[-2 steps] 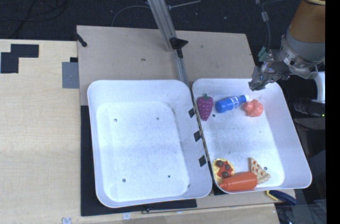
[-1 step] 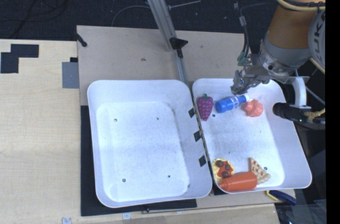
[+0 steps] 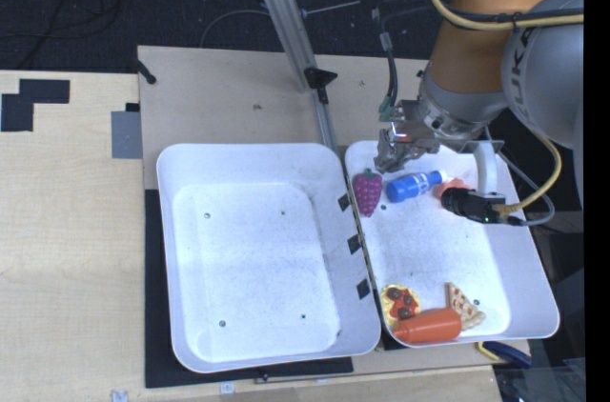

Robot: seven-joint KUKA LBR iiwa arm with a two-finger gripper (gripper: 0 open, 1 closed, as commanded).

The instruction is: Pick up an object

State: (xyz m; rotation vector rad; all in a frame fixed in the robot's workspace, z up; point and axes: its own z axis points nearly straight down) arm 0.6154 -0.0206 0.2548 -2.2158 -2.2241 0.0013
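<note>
Where the tool [image 3: 393, 152] hangs, finger state unclear: purple grapes [image 3: 368, 190] and blue bottle [image 3: 414, 186] just beside.

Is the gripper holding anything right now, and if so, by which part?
Cannot be told. The gripper sits low at the far end of the right bin, just above the blue bottle and beside the purple grapes, but no grasp is visible.

Two white bins [image 3: 253, 171] flank an aluminium rail [image 3: 286, 14].
</note>
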